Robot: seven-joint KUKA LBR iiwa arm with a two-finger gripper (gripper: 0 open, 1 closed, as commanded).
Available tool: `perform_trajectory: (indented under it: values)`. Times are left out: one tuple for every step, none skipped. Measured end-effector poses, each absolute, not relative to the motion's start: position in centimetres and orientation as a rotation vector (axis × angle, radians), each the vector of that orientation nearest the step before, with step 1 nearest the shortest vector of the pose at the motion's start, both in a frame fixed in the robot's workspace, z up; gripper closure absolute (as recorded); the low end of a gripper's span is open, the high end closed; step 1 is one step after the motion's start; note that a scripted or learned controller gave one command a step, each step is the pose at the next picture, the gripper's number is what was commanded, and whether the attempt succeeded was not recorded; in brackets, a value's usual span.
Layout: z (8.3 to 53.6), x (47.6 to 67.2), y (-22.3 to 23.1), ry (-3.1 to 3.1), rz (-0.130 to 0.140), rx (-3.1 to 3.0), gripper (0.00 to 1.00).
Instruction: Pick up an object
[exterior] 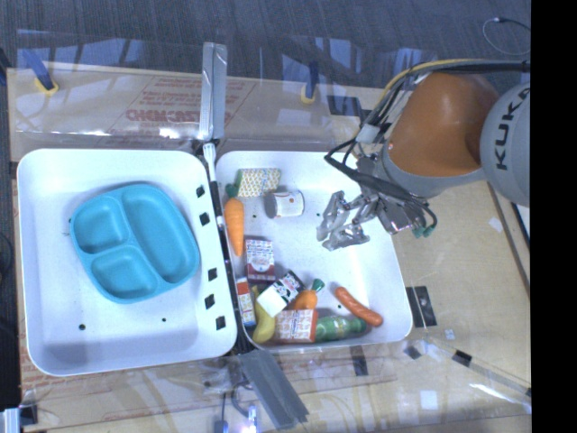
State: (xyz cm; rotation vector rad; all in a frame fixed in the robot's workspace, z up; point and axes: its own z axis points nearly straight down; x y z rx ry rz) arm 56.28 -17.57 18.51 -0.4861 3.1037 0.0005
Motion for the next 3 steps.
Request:
perform_trajectory:
  values:
    - [21.6,53.4,-14.9,3.045,0.0,-0.776,1.0]
    - [19.2,53.4,-6.6,2.762,0.001,-1.497,1.0]
    - [19.2,53.1,8.2,2.464,0.001,-1.945,1.0]
